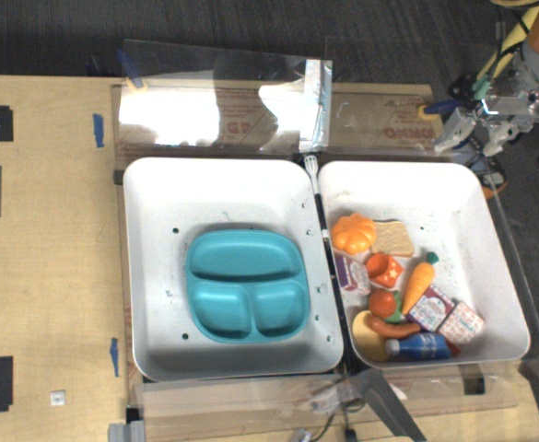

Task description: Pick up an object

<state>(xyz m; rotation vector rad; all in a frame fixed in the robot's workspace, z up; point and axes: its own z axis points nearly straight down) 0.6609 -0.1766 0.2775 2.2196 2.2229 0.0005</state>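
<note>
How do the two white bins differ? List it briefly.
The left bin holds one thing, a teal divided tray lying flat near its middle. The right bin holds a heap of small toy foods, among them an orange pumpkin and a carrot, crowded toward its near side, its far part bare. Both are shallow, white and alike in size, side by side, edges meeting.
</note>
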